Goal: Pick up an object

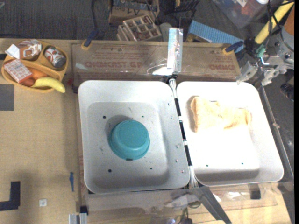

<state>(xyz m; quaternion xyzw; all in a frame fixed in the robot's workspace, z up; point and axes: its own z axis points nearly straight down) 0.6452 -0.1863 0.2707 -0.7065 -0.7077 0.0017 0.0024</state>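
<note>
A teal bowl (130, 139) lies upside down in the middle of the left bin (93, 101). A pale yellow cloth (216, 114) lies crumpled in the far half of the right bin (243, 167). My gripper (256, 74) hangs over the far right corner of the right bin, beyond and to the right of the cloth. Its two fingers stand apart, open, with nothing between them.
A cardboard strip (140, 62) runs along the far side of both bins. A yellow tray (32, 66) with a banana and food packets sits at the far left of the bench. Boxes and cables lie behind the bench.
</note>
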